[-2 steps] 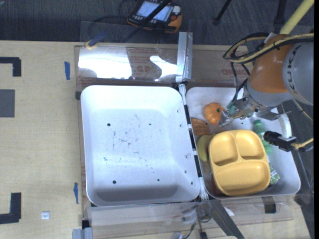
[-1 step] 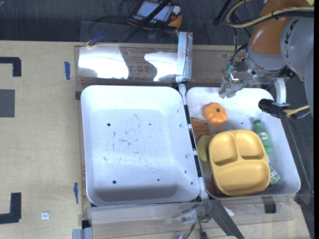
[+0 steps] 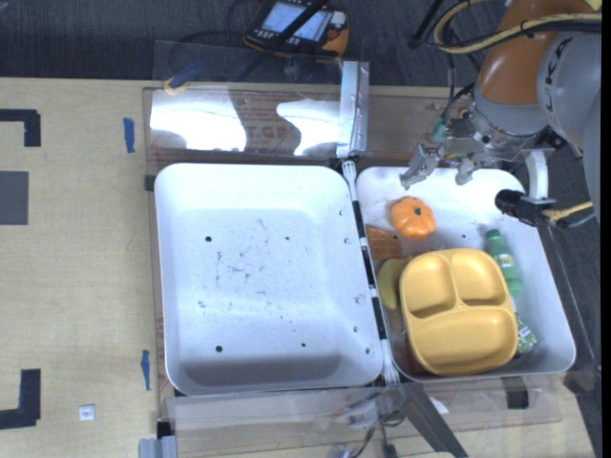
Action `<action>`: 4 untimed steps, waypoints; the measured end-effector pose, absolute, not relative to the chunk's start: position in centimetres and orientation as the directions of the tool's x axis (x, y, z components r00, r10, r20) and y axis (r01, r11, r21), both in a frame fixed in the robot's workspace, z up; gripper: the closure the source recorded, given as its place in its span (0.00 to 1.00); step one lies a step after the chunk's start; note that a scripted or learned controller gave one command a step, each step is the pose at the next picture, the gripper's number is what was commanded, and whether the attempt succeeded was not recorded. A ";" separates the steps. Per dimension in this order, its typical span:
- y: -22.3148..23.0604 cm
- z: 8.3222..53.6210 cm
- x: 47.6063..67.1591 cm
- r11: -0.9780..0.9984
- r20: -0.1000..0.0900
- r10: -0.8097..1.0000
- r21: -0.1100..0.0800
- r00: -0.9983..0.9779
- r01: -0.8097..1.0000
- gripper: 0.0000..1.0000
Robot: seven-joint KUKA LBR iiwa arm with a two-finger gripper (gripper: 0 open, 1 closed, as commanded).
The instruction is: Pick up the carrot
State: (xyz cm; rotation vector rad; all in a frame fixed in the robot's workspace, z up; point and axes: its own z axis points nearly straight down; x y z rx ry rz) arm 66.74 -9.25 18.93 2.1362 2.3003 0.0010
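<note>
The carrot (image 3: 383, 244) is a dull orange piece lying flat in the right bin (image 3: 552, 284), against its left wall, partly hidden beneath the yellow divided tray (image 3: 458, 310).

Even, bright overhead lighting. Strong specular glare whitens the clear panel (image 3: 253, 122) behind the left bin (image 3: 181, 351); both white bins approach overexposure. Shadows are soft and short. Focus is moderately soft throughout, with the dark floor (image 3: 95, 17) beyond the desk (image 3: 67, 303) showing grain.
</note>
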 end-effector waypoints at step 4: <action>-5.1 18.2 65.8 0.255 0.005 0.967 -0.013 -0.255 0.967 1.00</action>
